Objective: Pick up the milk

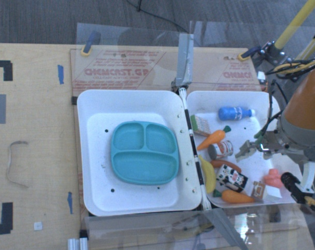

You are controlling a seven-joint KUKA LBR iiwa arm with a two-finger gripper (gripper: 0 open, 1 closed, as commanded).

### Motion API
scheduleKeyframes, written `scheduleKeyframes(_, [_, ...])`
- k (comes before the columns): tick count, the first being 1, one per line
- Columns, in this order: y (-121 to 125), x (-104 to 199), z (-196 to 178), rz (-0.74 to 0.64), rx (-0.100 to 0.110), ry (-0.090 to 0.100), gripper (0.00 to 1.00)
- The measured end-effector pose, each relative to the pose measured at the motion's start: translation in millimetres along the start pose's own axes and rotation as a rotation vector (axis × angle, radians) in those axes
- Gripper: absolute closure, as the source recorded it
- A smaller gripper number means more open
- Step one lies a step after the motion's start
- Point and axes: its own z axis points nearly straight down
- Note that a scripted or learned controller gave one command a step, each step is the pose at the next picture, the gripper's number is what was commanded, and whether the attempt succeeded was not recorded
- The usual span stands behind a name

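Bench: pale wooden top with blue tape marks, bearing two shallow white bins side by side; grey carpet runs along the top of the frame.

Left bin (89, 139): holds a teal plastic plate with three compartments (145, 153), lying flat at its middle.

Right bin (199, 99): crowded with toy food, among them a blue bottle with a white cap (234, 113) near the top and an orange plastic carrot (213, 138) just below it.

Milk: I take the small black-and-white cow-patterned carton (231, 178), lying on its side in the lower part of the right bin, to be the milk; a yellow banana (209, 175) lies just to its left and a second orange carrot (237, 196) just below it.

Progress: nothing lifted yet. The carton rests on the bin floor among its neighbours, so the whole pick is left to do.

My gripper (249, 149): at centre right of the frame, above and to the right of the carton. My fingers look spread apart with nothing between them, and they touch no toy that I can make out.

Next, by my judgement: I must come down and to the left, then close on the carton without catching the banana.
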Motion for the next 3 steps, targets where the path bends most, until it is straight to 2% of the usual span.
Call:
scheduleKeyframes(1, [-12, 33, 66, 0.092, 0.000, 0.001, 0.00])
scheduleKeyframes(2, [-17, -14, -27, 0.098, 0.003, 0.001, 0.00])
scheduleKeyframes(3, [-11, 20, 77, -0.085, -0.013, 0.001, 0.00])
